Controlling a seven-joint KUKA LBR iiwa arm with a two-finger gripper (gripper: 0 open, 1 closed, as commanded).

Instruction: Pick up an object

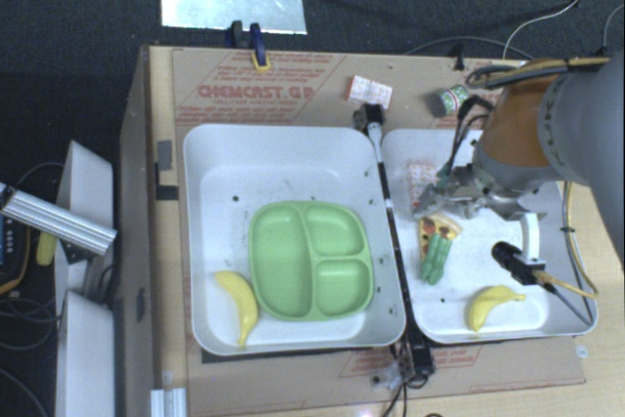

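In the right bin [557,322], my gripper [441,200] hangs low over the upper left part, at the end of the grey and orange arm. Directly below it lies a yellow and red pizza-slice toy [438,229], with a green stick-shaped toy [436,259] touching its lower side. Whether the gripper touches the pizza slice is hidden by the wrist. A yellow banana [491,305] lies near the front of the right bin. A pale pinkish packet [421,174] sits at the back left of that bin, beside the gripper.
The left bin [210,171] holds a green divided plate [311,259] and a second banana [239,304] at its front left. On the cardboard behind the bins lie a small can [451,100] and a white label [369,91].
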